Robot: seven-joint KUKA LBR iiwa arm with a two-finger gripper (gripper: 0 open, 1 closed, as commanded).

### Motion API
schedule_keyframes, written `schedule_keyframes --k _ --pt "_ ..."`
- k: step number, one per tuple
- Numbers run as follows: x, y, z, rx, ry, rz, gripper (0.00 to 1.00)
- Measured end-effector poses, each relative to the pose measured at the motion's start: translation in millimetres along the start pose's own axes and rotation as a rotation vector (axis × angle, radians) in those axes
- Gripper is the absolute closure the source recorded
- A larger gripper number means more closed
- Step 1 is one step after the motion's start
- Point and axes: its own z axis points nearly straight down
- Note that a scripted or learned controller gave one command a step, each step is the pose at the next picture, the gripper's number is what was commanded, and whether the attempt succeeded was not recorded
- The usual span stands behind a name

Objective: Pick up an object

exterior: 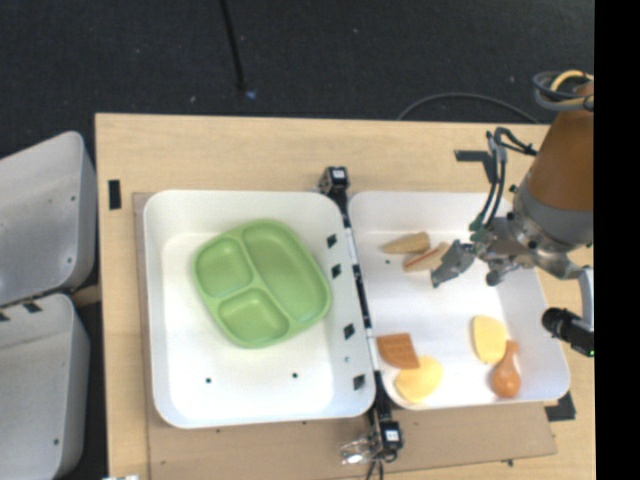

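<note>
— Pincer point(478, 260) hangs over the right bin point(455, 303), fingers spread and nothing between them.

— What's there, left to right?

— Green divided plate point(262, 283) in the left bin point(160, 368). In the right one, a tan wedge point(407, 243) and pinkish stick point(424, 259) near the far edge, just left of the pincer; brown slab point(397, 349) and yellow round point(419, 378) at the near-left corner; yellow piece point(489, 339) and orange drumstick point(507, 371) at the near-right.

— Risk?

— Low, flat pieces; I'd guess the fingers slide over or nudge one aside.

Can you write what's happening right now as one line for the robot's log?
pincer: over right bin, open, holding nothing | nearest: tan food pieces | green tray: in left bin | pick: not done
</note>
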Motion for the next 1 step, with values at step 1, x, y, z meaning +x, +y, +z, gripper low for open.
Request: schedule_keyframes --k 1 --pt "0.3 2.3 -6.3 -0.013 -0.002 -0.003 0.00"
